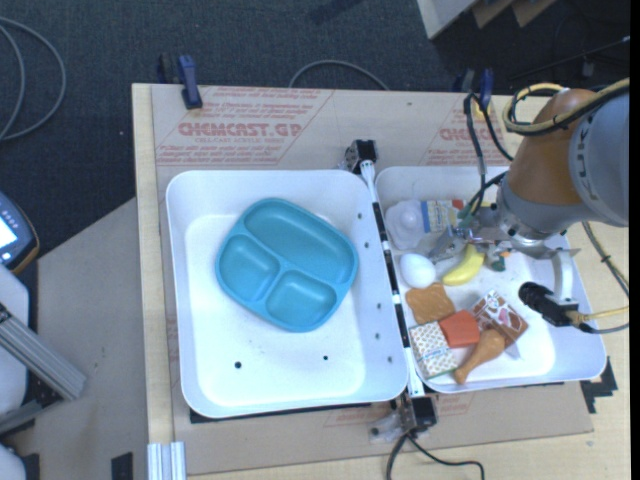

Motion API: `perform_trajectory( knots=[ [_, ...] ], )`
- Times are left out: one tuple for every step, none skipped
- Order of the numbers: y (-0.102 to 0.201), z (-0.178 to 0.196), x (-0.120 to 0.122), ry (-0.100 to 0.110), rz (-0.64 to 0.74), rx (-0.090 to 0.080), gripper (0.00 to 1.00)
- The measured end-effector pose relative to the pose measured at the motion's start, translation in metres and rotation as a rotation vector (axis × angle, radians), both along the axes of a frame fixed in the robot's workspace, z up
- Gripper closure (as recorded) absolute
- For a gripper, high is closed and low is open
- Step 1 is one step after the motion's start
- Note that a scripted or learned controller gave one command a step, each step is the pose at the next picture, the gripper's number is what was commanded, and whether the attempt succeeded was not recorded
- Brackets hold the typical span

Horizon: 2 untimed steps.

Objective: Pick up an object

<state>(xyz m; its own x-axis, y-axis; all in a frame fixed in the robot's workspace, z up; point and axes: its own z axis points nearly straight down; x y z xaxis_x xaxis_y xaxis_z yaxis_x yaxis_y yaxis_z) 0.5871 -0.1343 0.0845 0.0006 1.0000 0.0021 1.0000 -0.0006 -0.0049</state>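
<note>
- Reaching in from the right, the arm sets its gripper (487, 251) low in the right bin (585, 360), just beside the banana (462, 266).
- Whether anything is gripped cannot be told; the wrist hides it.
- The banana lies between the white egg (417, 268) and the gripper, apparently a light, smooth, rigid toy.
- Best taken across its curved middle, where it is narrowest.
- A blue tray (287, 263) occupies the left bin (190, 268).

Under my tool (478, 240) in the right bin (578, 360), a yellow banana (461, 267) lies tilted. Beside it: a white egg (417, 268), toast slice (431, 302), orange block (461, 329), checkered packet (431, 348) and drumstick (481, 352).
</note>
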Motion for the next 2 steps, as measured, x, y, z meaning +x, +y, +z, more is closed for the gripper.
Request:
perform_trajectory(
  knots=[
    [-0.001,0.010,0.002,-0.006,0.000,-0.002,1.00],
    [0.086,0.106,0.021,-0.014,0.009,-0.001,1.00]
  ],
)
